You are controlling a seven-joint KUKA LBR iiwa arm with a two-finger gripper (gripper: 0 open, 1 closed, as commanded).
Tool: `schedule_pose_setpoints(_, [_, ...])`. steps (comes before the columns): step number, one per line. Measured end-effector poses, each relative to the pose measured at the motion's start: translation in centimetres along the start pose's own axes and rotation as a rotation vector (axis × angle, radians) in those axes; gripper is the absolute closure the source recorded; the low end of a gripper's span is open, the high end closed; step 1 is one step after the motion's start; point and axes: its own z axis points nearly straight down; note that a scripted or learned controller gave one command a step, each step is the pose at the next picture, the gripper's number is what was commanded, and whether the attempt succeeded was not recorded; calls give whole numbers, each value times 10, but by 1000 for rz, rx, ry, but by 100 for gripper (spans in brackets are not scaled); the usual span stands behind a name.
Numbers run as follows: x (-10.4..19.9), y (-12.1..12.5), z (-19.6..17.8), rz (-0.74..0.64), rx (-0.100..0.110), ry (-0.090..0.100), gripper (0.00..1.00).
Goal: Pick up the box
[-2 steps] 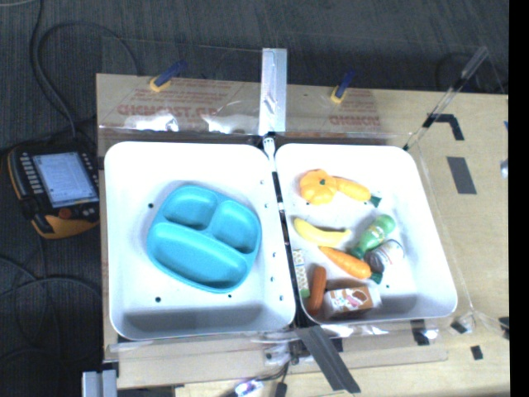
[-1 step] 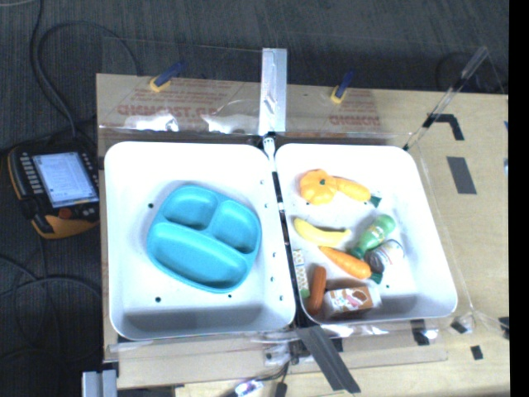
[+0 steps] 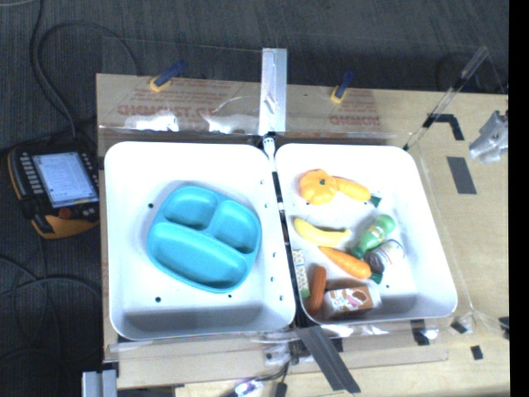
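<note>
My gripper [image 3: 491, 136] hangs outside the 2 bins, and I cannot tell how my jaws stand. The box [image 3: 350, 298] lies well apart from them, in the nearer bin [image 3: 430, 222], just beside a carrot [image 3: 345, 261].

Glossy white plastic bins [image 3: 190, 160], smooth blue plastic tray [image 3: 205, 236], printed cardboard box [image 3: 350, 298]

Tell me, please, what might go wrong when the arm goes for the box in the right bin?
1. The box lies against the right bin's near wall, so a finger may strike the wall instead of sliding alongside.
2. The carrot and a brown sausage-like piece crowd the box, so the fingers might catch or nudge one of them.
3. The green bottle and can lie just behind and could get knocked on the descent.
</note>
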Motion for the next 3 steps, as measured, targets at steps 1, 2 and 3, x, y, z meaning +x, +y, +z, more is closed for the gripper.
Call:
schedule_pose_setpoints(1, [0,2,-7,-2,6,-3,100])
schedule_pose_setpoints(2, [0,4,-13,-4,12,-6,100])
schedule_pose_setpoints(3, [2,25,0,-46,0,-1,100])
